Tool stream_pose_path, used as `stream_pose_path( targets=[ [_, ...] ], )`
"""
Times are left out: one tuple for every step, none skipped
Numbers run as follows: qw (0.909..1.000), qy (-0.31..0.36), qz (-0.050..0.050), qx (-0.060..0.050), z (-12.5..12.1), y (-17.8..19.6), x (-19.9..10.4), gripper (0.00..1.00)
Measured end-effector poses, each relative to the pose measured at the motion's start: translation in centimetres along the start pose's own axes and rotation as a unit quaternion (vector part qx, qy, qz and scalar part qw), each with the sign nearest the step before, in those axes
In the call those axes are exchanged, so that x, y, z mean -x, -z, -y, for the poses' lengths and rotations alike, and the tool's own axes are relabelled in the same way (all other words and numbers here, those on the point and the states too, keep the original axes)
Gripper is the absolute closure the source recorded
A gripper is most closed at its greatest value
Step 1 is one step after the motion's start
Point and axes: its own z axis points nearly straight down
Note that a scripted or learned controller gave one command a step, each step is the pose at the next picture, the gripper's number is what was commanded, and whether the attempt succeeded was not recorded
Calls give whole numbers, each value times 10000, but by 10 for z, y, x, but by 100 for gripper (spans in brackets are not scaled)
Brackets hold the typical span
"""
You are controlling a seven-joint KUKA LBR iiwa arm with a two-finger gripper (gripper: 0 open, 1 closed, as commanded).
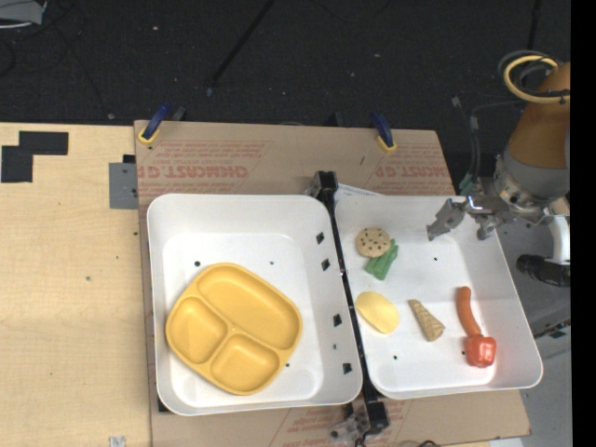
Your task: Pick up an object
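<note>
- Two shallow white plastic bins sit side by side on the tabletop [65, 277], and we see cardboard under them.
- Over in the left bin [186, 217], a yellow plastic tray with three compartments [234, 328] lies tilted toward the near left.
- Now the right bin [503, 277]: a round tan cookie with dark chips [373, 241] touches a green leafy toy piece [382, 263] just below it.
- Nearer us, a pale yellow oval toy [377, 312] lies beside a tan cone-shaped piece [428, 320].
- Toward the right wall, a long orange carrot-like toy [467, 310] runs down to a red pepper-like toy [480, 351] at its near end.
- Our end effector [463, 219] hovers over the far right corner of that bin, fingers apart, nothing between them.
- We see it well apart from every toy, the cookie nearest.
</note>
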Motion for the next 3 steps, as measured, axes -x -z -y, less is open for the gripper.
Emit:
stream_pose_path(
  targets=[
    [10000,3,7,41,-2,5,0,0],
    [10000,5,1,15,-3,-57,5,0],
    [10000,8,4,22,-2,-102,5,0]
  ],
)
